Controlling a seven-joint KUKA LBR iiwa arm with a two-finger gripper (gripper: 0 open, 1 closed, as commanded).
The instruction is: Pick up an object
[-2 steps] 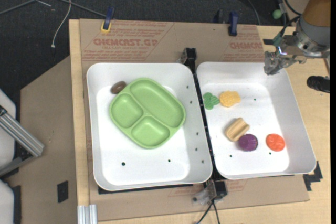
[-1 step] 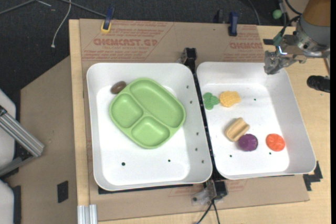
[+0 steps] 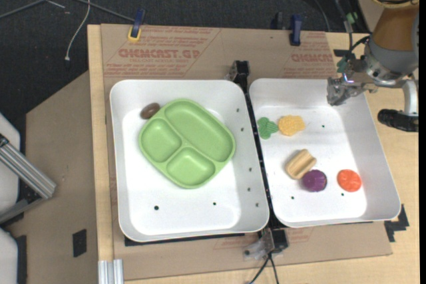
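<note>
Approach stage: I see gripper (image 3: 337,94) hovering over right bin (image 3: 379,163) back corner, finger state indeterminate, nothing held. Next, descent onto yellow toy (image 3: 291,125).

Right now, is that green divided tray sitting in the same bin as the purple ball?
No, the green divided tray lies in the left bin, while the purple ball is in the right bin.

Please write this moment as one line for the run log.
arm: over right bin far edge | gripper: nothing held | right bin: green piece, yellow piece, tan block, purple ball, orange ball
</note>
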